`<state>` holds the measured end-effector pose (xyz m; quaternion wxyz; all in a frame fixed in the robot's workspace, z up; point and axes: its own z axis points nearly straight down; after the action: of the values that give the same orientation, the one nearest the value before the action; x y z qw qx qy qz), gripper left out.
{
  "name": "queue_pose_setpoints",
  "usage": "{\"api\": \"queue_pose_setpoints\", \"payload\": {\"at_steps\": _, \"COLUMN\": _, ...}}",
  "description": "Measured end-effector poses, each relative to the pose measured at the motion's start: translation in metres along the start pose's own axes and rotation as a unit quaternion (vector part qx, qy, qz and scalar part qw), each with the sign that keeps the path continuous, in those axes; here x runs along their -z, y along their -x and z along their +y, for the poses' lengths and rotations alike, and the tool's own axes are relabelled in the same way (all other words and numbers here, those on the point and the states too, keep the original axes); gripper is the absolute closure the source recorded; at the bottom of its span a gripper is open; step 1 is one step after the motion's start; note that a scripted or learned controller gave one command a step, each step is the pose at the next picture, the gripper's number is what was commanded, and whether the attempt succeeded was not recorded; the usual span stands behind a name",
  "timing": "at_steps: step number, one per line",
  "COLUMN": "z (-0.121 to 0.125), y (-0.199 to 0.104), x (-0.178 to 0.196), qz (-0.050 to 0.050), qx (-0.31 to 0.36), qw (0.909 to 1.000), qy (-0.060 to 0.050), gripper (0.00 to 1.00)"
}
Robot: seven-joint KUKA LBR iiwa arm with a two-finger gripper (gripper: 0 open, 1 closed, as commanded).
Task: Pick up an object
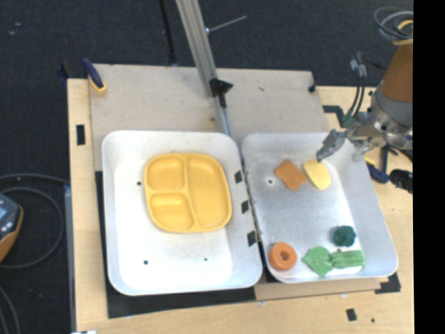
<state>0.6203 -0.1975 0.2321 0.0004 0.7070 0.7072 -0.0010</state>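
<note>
1. A pale yellow piece is seen lying in the upper part of the right bin, touching or just beside a brown-orange piece on its left.
2. The pincer is held just above and to the right of the yellow piece, near the bin's upper right rim; one grey finger is seen slanting down toward the piece, but whether it is released or clenched cannot be told, and nothing is seen between its fingers.
3. Lower in the same bin, a dark green round piece is found near the right wall, with a light green piece below it by the front rim.
4. An orange ring-shaped piece is seen at the bin's front left corner, just left of the light green piece.
5. The left bin is occupied by a yellow divided plate with three compartments.
6. Both bins are borne side by side on the surface, and the arm, with its orange band, is seen at the right.
</note>
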Motion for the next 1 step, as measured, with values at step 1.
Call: {"api": "queue_pose_setpoints", "payload": {"at_steps": 1, "z": 0.0025, "y": 0.0005, "x": -0.0423, "qz": 0.0, "qx": -0.001, "qw": 1.0, "qy": 0.0, "gripper": 0.0}}
